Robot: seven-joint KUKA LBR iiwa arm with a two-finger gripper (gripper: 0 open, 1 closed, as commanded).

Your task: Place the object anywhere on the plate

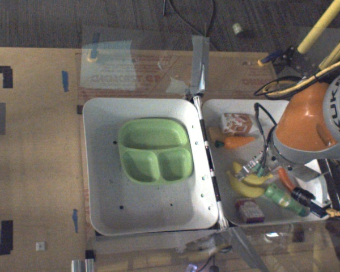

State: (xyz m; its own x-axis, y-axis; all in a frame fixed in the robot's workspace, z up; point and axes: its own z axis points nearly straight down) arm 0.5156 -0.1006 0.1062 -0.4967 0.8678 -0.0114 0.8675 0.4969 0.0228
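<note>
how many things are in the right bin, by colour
Counting what can be made out in the right bin, beside the gripper:
white and red: 1, the small carton
orange: 2, the carrot and a piece partly under the arm
yellow: 1, the banana
green: 1, the bottle
dark red: 1, the small box
Total: 6

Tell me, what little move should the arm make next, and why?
Probably lower a little and close on the banana. The gripper sits in the right bin right over that banana, nothing shows between its fingers, and the green plate in the left bin holds no object yet.
</note>
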